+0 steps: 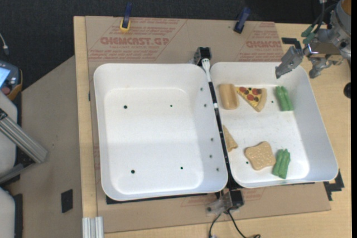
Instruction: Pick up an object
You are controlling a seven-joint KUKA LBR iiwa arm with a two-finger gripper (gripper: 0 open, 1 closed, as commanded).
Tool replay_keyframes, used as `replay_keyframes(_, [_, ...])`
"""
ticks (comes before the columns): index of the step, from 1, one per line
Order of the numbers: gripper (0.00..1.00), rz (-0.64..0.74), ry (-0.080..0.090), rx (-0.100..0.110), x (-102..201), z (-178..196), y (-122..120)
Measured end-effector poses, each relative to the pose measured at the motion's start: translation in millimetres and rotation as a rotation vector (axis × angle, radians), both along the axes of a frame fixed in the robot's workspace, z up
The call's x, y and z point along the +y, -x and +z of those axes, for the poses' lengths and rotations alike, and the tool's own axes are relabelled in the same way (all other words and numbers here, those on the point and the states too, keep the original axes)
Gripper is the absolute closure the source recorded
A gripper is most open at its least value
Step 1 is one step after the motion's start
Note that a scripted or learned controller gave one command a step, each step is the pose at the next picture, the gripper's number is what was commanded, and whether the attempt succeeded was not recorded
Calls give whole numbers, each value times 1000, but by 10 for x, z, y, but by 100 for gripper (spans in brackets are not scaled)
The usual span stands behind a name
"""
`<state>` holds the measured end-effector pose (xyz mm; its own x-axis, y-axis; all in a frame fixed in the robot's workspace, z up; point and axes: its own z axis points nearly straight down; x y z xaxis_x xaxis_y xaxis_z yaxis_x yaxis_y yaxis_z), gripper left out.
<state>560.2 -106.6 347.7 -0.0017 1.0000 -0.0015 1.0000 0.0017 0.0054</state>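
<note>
A robotics lab: two white bins point(150, 131) sit on a cardboard-covered table point(184, 36), the cardboard held by blue clamps point(126, 18), cables point(223, 220) trailing below the bins.

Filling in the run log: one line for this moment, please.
gripper: open, above right bin's far edge | holding: nothing | nearest: green piece

Red lettering reading "CHEMCAST GP" is printed on the brown paper-faced sheet point(167, 36) lying under the bins. The same red print recurs toward its right, too partial to read.
</note>
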Motion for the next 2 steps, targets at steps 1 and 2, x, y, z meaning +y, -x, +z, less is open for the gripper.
replay_keyframes(1, [0,2,1,-2,234,197,-350])
replay_keyframes(2, [0,-10,0,10,-518,-92,-165])
